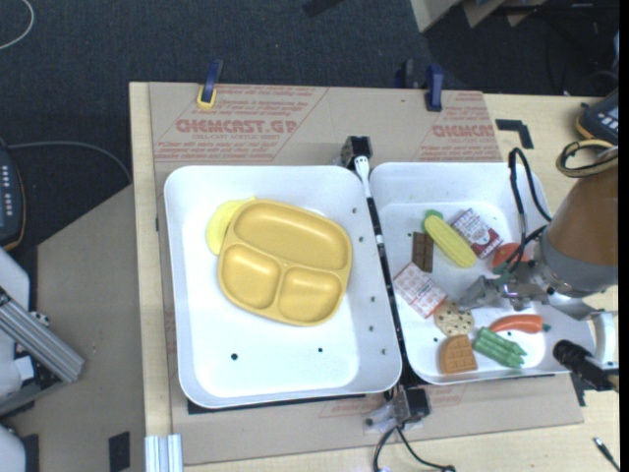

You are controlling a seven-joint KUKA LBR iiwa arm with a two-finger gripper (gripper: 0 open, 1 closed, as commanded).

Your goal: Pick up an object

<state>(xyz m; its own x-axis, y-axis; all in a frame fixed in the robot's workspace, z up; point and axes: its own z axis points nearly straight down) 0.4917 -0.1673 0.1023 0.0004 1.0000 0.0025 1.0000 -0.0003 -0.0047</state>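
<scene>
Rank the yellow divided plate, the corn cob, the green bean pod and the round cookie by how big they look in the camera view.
1. Yellow plate, far the largest.
2. Corn cob and green pod: they look alike in length, so no ranking between them.
3. Cookie, smallest.

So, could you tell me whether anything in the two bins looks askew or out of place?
Only mildly: the yellow divided tray sits skewed in the left bin, overlapping a yellow plate. In the right bin, the toy foods lie jumbled, the corn cob diagonal.
</scene>
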